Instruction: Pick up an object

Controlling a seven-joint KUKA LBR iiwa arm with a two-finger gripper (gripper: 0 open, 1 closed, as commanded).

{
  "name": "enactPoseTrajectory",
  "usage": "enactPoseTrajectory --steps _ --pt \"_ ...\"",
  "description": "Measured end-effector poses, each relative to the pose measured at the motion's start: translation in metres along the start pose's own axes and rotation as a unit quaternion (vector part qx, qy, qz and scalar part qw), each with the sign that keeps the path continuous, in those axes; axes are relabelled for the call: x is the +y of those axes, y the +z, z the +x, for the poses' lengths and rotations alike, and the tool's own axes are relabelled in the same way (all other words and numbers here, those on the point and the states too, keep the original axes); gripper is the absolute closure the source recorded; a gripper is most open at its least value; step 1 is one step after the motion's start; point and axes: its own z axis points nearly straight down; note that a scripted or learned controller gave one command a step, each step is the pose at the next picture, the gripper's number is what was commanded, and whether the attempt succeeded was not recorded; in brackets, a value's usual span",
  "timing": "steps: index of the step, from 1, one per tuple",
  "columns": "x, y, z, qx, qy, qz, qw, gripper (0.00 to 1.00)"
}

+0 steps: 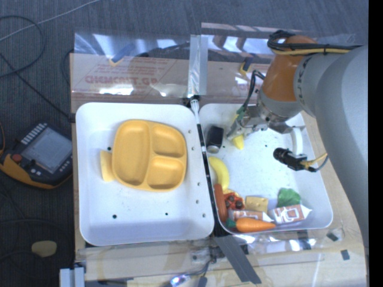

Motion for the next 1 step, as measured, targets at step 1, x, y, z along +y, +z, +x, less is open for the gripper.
enactPoseTrajectory --steps 1 --pt "0.0267 -0.1406 0.0413 0.002 0.001 0.006 1.0 1.0"
